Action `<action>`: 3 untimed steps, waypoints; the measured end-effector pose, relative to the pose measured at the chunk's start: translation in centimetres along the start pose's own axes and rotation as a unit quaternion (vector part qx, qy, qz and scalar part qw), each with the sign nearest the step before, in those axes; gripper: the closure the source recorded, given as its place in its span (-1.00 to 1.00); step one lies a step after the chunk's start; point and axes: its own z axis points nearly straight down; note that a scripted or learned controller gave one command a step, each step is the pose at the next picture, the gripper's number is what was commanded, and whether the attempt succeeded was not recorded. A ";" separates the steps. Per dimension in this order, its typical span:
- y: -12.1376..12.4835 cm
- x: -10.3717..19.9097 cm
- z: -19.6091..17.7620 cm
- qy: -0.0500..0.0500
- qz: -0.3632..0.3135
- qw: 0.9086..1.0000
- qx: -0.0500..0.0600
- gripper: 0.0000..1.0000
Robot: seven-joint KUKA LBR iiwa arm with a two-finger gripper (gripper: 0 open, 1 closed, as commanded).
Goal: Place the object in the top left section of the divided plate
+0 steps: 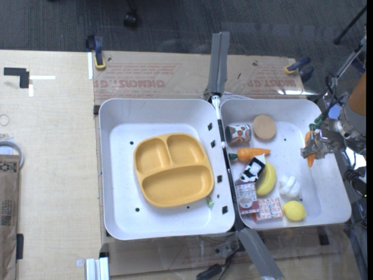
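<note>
Claw (313, 150) at right bin's edge — grip state indiscernible; yellow three-section plastic plate (173, 169) far left — long carry risks a drop.

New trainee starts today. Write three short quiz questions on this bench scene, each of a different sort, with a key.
1. True or false: the yellow divided plate lies in the left bin.
2. Which fruit lies nearest the right bin's front edge? A) banana B) lemon C) carrot
3. Fill in: the gripper hangs over the ____ side of the right bin.

Key: 1 true; 2 B; 3 right.
</note>
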 end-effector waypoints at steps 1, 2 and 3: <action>-3.1 3.8 9.3 0.000 -0.019 1.000 0.000 1.00; -2.8 3.6 8.2 0.000 -0.074 0.997 0.000 1.00; -7.2 7.8 9.1 0.000 -0.002 1.000 -0.001 1.00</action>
